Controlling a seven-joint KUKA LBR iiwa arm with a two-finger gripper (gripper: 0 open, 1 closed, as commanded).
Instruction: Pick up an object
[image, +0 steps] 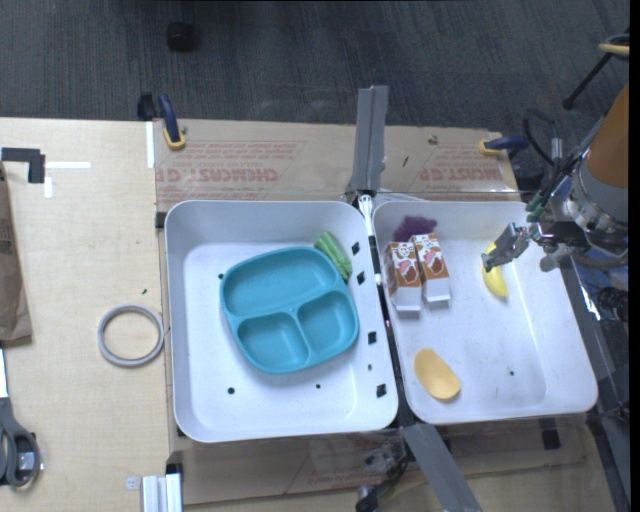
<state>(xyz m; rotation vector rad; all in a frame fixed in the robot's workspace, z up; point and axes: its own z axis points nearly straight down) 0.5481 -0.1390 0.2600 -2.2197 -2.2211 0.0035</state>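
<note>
Toward the right edge of the frame, the pincer (512, 246) hung just above the small yellow fruit (495, 281) in the right bin (560, 380); whether it was open could not be told, and nothing visible sat in it. A good grasp would need a straight descent centred on the fruit, well apart from the two cartons (418, 270).

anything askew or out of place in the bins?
Mostly tidy. The blue three-compartment plastic plate sits rotated at a slant in the left white bin, with a green ridged item wedged at its upper right edge. In the right white bin, two small cartons partly cover something purple. No spills or damage.
</note>
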